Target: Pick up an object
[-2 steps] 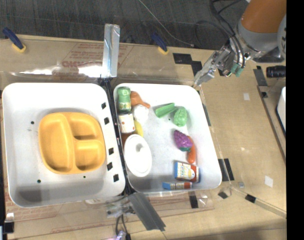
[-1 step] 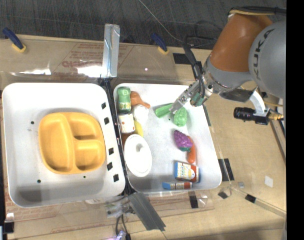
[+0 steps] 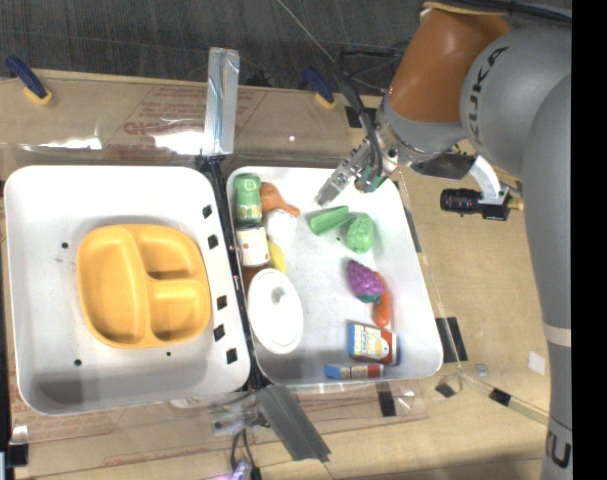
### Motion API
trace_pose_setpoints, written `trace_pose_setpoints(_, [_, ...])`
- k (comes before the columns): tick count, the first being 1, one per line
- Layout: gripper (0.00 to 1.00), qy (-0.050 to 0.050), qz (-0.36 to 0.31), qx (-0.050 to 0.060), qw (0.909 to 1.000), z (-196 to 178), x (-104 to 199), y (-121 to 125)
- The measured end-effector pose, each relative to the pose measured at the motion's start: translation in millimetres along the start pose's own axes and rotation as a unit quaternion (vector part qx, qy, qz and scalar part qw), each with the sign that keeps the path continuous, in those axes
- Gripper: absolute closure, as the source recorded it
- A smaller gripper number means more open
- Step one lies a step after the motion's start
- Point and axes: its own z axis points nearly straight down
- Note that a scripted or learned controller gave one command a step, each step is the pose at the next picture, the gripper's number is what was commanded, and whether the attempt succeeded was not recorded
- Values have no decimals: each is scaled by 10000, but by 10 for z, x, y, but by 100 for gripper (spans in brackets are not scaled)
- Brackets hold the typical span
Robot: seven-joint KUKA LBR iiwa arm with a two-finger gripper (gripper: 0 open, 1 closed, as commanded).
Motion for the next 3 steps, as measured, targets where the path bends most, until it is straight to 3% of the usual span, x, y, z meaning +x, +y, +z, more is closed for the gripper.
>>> trace_pose_setpoints(1, [100, -13, 823, -5, 9966, -571, 36, 175])
trace_pose_setpoints(2, [100, -26, 9, -3, 10000, -1018, -618, -257])
trace_pose_setpoints(3, [100, 15, 1186, 13, 9929, -494, 130, -281])
